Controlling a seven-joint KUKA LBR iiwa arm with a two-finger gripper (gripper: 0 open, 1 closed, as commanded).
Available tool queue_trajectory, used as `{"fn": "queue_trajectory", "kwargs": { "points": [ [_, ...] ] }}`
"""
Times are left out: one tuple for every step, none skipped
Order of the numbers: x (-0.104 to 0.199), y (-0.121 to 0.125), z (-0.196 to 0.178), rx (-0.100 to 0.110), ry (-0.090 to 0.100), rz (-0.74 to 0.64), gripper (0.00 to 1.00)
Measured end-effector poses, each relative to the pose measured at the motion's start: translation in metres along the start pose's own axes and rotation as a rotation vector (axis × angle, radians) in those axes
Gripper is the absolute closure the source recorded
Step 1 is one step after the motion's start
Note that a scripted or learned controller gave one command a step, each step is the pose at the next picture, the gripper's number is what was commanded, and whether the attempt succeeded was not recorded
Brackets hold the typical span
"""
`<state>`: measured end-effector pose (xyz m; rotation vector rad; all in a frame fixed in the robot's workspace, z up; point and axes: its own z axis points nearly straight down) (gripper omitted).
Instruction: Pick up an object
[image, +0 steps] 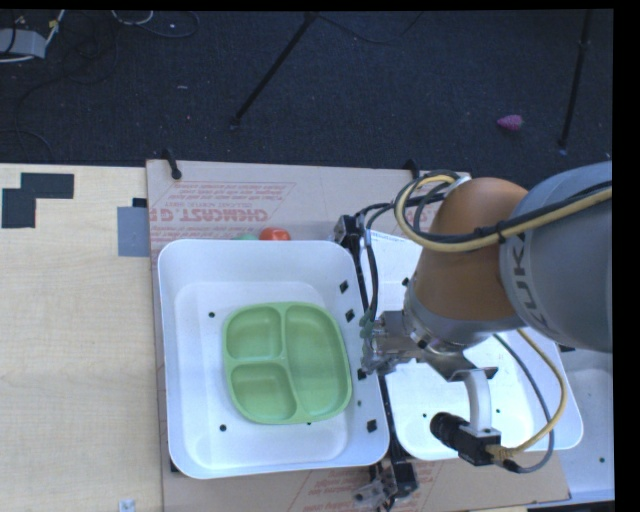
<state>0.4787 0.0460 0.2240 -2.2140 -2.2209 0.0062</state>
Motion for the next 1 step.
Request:
{"fn": "queue_trajectory", "kwargs": {
  "points": [
    [0.0439, -0.0009, -0.0062, -0.002, -0.001, 0.0, 1.0]
  ]
}}
